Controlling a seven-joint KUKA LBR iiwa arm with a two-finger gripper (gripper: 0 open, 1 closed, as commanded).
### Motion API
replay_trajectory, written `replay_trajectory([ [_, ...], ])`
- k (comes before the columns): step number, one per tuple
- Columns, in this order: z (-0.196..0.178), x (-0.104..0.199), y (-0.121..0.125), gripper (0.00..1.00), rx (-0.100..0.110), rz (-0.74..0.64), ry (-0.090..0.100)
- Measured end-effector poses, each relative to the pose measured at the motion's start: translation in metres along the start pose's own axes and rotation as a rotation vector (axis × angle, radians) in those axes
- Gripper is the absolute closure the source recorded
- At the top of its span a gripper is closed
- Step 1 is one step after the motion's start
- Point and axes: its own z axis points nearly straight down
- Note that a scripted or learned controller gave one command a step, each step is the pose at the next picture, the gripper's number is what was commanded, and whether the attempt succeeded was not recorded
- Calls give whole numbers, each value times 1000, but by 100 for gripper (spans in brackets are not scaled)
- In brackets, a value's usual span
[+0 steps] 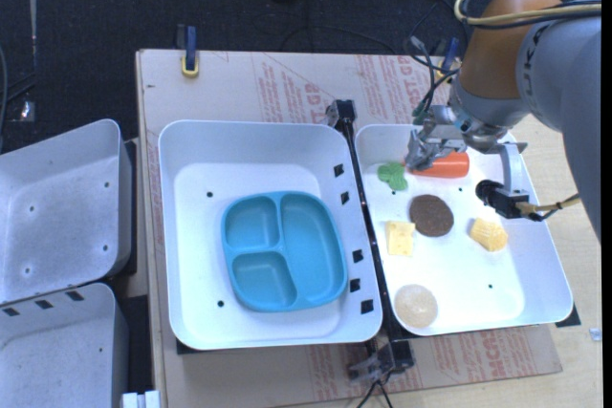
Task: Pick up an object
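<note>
a grey arm with an orange band reached in from the right and lowered its claw (427, 155) over the far end of the right bin (545, 287), where the loose items lay scattered within easy reach. the claw hung directly above the left end of an orange carrot-like piece (448, 167), close beside a small green piece (391, 174); whether its tips were spread or closed could not be told from the slanted overhead view, and nothing could be seen between them. the carrot-like piece lay flat on the bin floor near the far wall, and it appeared to be the object the program had chosen, since the claw sat nearer to it than to anything else.

the other items rested apart from one another in the same bin: a dark brown disc (432, 215) near the middle, a pale yellow square (400, 238) just left of it, a yellow chunk (489, 234) to the right, and a cream round piece (416, 304) near the front rim. that spacing probably left room for a grasp without nudging a neighbour, though the green piece lay close enough to be disturbed.

the left bin (182, 205) held a blue divided tray (283, 250), its three compartments bare. both bins sat side by side on the counter (249, 81).
</note>
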Motion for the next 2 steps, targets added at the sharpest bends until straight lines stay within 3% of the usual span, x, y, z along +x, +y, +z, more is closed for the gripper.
replay_trajectory([
  [2, -101, 10, 1, 100, -1, -4, 0],
])
